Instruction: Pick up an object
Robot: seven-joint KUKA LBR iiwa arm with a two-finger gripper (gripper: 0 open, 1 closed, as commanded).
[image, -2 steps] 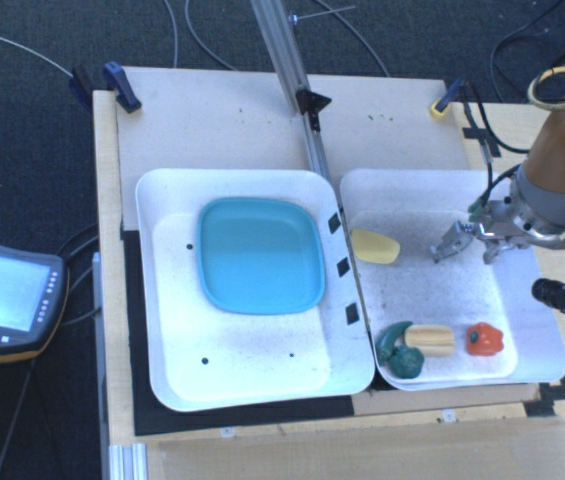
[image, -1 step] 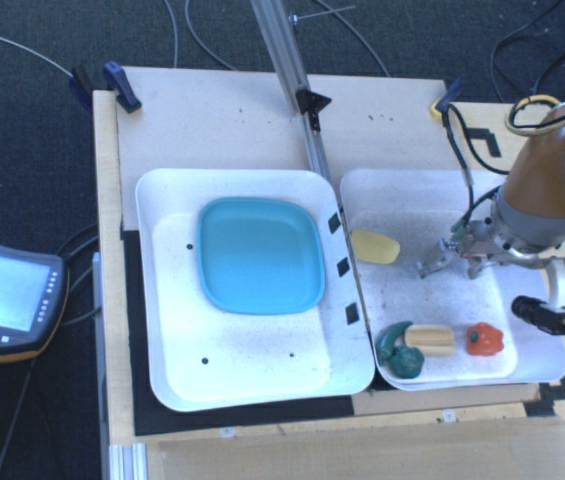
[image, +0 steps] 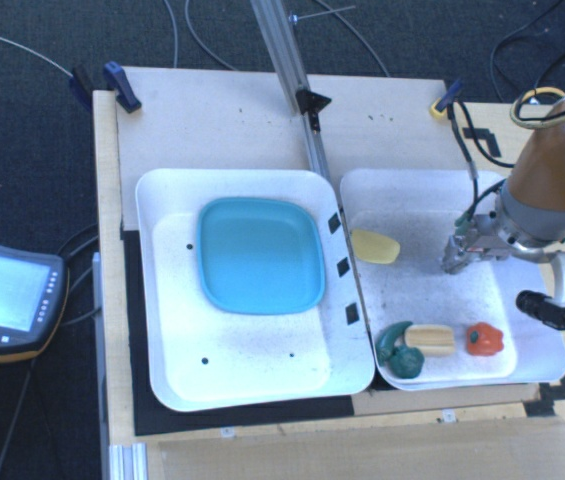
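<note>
1. I see the right bin (image: 432, 278) holding all candidates: yellow piece (image: 375, 246), wooden block (image: 430, 339), green item (image: 400, 351), red item (image: 483, 339).
2. The pincer (image: 456, 258) hovers above bare bin floor; its opening I cannot tell.
3. Nothing is grasped; descent, closure and lift remain.

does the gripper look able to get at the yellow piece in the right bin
Probably yes. The gripper hangs over the right bin, and the yellow piece lies alone on bare floor beside it, with nothing between them.
</note>
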